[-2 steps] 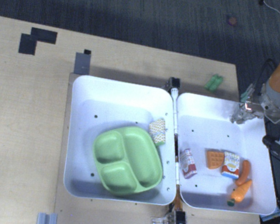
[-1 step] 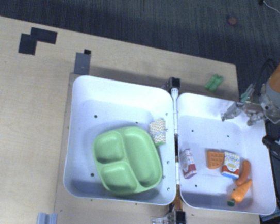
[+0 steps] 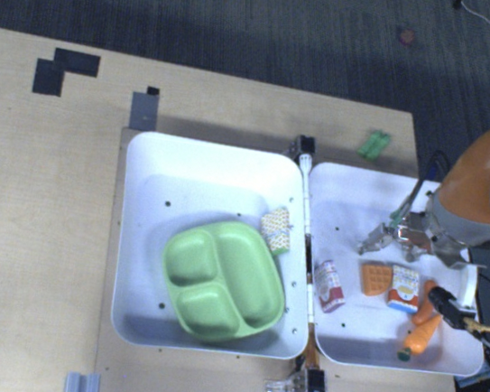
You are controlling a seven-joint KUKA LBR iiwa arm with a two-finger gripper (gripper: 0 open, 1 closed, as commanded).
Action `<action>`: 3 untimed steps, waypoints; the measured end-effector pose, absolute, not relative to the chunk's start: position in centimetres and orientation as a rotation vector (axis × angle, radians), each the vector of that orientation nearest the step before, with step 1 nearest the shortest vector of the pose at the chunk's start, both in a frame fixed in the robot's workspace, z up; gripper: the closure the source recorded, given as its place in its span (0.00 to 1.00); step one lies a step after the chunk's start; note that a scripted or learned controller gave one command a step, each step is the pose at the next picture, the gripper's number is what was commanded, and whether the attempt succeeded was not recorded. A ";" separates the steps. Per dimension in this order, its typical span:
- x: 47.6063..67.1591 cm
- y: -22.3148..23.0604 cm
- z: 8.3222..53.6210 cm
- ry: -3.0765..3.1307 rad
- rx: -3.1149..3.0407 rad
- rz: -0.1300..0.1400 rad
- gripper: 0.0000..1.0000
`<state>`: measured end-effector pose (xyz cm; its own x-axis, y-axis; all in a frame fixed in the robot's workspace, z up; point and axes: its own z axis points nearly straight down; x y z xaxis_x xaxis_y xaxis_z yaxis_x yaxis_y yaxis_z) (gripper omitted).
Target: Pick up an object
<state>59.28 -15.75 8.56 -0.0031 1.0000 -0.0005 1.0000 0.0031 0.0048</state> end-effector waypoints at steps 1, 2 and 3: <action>59.5 -15.7 9.8 2.219 2.210 0.011 1.00; 63.5 -20.6 12.1 2.221 2.216 0.004 1.00; 63.5 -20.6 12.0 2.223 2.215 0.004 0.00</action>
